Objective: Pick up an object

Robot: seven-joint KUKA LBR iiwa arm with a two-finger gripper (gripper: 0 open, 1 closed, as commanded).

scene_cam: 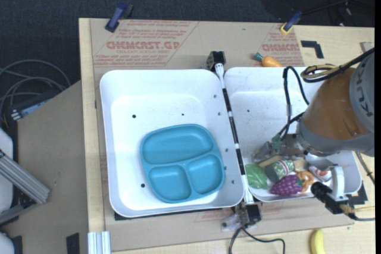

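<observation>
In the right bin [262, 98], near its front edge, lies a small heap of toy food: a green piece [257, 176], a purple bunch of grapes [286, 185], a green-and-white can-like item [281, 168] and an orange piece [306, 178]. My gripper [275, 150] reaches in from the right and hangs low right over this heap, its tips just above the can-like item. The bulky orange-banded wrist [336, 107] hides the bin's right part. Nothing shows clearly between the fingers.
The left bin [119, 98] holds a blue three-compartment tray [181, 161]. A small orange carrot toy [271, 60] lies on the bench behind the right bin. A yellow item [317, 242] lies at the bench's front edge. Black cable loops above the wrist.
</observation>
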